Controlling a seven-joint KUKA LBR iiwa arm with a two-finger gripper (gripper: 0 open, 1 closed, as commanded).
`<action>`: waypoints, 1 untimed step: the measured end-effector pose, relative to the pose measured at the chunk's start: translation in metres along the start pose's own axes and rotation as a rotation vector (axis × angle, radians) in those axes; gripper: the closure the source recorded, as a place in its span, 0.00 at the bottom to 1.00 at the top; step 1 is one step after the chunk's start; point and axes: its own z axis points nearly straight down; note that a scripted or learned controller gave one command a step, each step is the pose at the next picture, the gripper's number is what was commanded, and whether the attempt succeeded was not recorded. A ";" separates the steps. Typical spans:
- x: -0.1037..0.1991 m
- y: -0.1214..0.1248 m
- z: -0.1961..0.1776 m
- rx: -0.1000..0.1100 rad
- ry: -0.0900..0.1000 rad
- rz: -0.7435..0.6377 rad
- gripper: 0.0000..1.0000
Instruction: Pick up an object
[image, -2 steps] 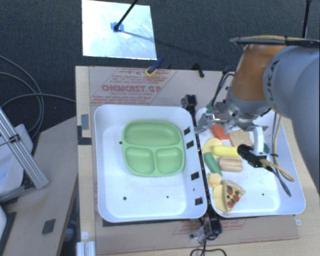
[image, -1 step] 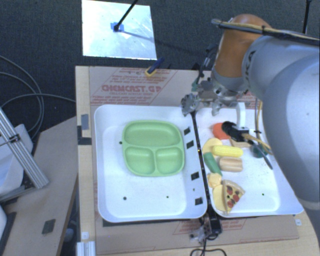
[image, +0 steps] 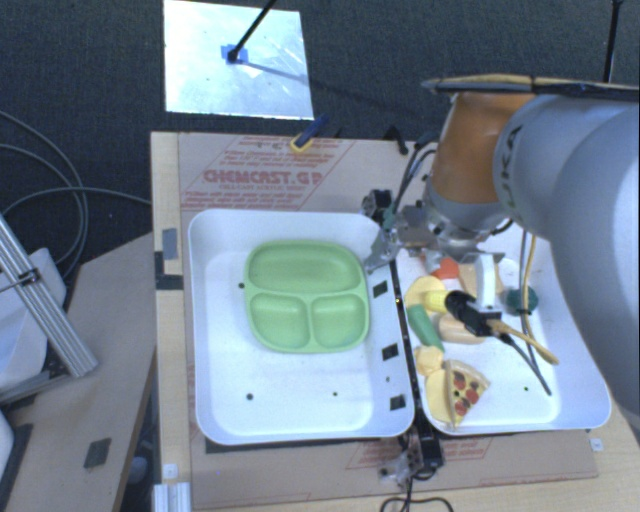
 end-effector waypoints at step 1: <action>0.035 -0.059 -0.020 -0.001 0.001 -0.006 0.00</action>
